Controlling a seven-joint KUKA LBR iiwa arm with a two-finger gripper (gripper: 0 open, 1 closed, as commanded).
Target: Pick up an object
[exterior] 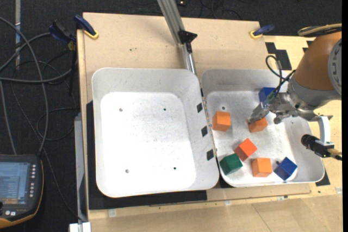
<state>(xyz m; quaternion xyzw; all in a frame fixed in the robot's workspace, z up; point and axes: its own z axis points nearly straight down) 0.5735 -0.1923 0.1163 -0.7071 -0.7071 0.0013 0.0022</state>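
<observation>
near edge of the right bin [304,177]: blue cube [285,168], orange cube [261,167], green cube [231,163], another orange one [247,148] just behind. mid-bin, the gripper [260,114] sits low over a brownish-orange block [258,125], touching or nearly so; jaw state cannot tell. looks like the reach/grasp step. next move calls for closing on that block, then lifting. farther back: orange cube [221,120], blue piece [267,94]. left bin [103,117] beside.

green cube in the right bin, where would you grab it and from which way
Grip the small green cube across its two flat sides, coming straight down from above. It sits close to the right white bin's near-left wall, with an orange cube beside it, so side approaches look cramped.
</observation>
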